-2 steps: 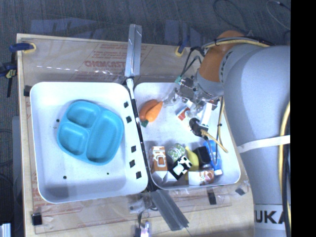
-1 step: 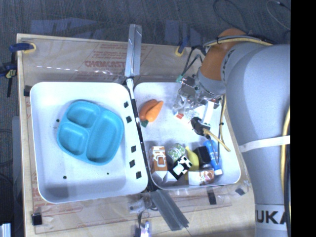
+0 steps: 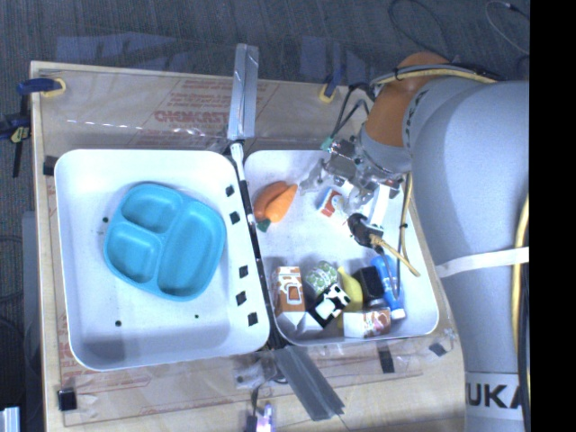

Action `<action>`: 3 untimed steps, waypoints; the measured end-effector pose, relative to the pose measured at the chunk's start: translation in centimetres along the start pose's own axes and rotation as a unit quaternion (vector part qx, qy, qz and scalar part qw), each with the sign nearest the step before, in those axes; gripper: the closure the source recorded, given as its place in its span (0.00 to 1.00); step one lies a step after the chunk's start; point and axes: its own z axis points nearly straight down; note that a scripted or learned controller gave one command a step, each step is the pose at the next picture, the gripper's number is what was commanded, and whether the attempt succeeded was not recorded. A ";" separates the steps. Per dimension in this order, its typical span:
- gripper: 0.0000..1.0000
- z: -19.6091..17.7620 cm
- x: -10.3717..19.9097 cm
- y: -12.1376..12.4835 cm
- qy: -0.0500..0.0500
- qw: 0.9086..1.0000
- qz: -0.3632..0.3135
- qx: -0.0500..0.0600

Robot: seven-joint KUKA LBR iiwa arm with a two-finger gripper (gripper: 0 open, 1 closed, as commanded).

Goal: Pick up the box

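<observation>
Nearest the camera, along the six o'clock wall of the right bin (image 3: pixel 421 324), lies a tight heap: a small brown box (image 3: pixel 289 288) at its nine o'clock end, then a greenish round thing (image 3: pixel 321 274), a black-and-white block (image 3: pixel 329 304), a yellow piece (image 3: pixel 350 287), a blue bottle (image 3: pixel 384 279) and a white-and-red carton (image 3: pixel 369 322), all touching or nearly so. The brown box seems the likeliest target, though the carton could serve as well. Farther in, an orange toy (image 3: pixel 274 202) rests near the bin's nine o'clock wall. Beyond it, toward twelve o'clock, the gripper (image 3: pixel 346 183) hangs low over a small red-and-white item (image 3: pixel 330 203); whether its fingers are apart or together cannot be told. Judged from this, the approach is in hand and nothing is lifted. The next move calls for travel toward six o'clock and a descent onto the box, which its crowding neighbours may hinder. The left bin (image 3: pixel 81 331) holds a blue divided tray (image 3: pixel 166 239)
</observation>
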 end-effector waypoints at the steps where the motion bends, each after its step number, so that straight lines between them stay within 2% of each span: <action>1: 0.00 0.8 0.6 1.5 0.001 1.000 0.026 0.001; 2: 0.00 0.7 0.5 0.9 0.002 0.999 0.032 -0.002; 3: 0.00 0.8 0.6 1.5 0.002 0.998 0.065 0.001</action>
